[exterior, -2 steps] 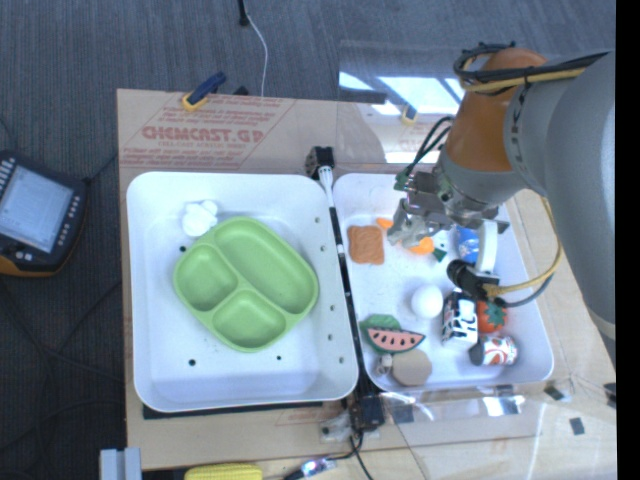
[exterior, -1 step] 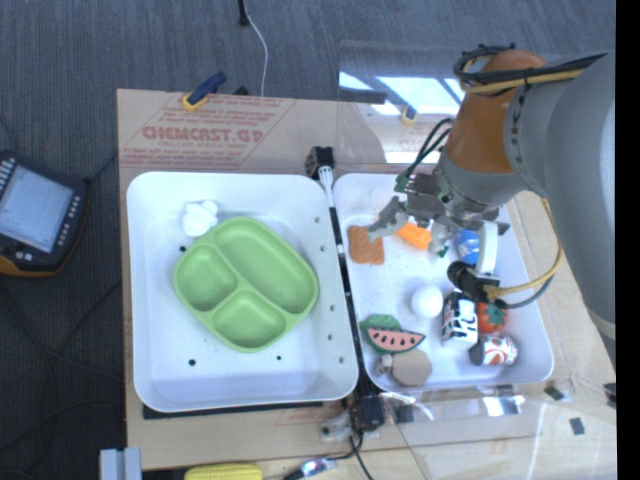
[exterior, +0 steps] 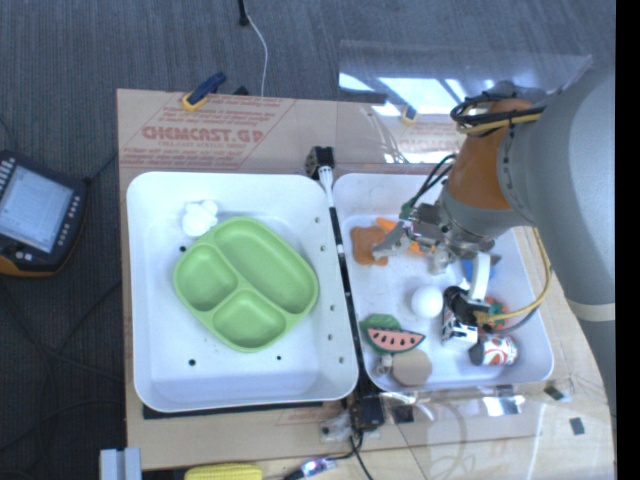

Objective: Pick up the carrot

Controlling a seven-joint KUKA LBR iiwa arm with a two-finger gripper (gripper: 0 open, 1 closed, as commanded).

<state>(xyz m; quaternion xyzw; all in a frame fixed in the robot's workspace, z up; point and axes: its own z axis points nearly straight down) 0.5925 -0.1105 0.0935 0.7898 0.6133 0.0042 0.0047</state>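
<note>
Orange carrot: lies in the right bin, at its upper left, near the wall shared with the left bin.

Other contents, right bin: white ball at centre; watermelon slice, red with green rind, below and left of the ball; round tan piece just below the slice, near the front wall; small black-and-white item right of the ball; red-and-white can beside it, at lower right. None of these lies on the carrot; the ball and slice sit apart from it, further toward the front.

Contents, left bin: green divided plate with three compartments, set at a slant; small white object at its upper left corner.

Arm: grey, with orange band, enters from the right above the right bin.

Gripper: low over the upper middle of the right bin, its metal fingers pointing left, tips at the carrot's right end. Whether the claw is spread or closed, and whether it touches the carrot, cannot be told from this view.
</note>
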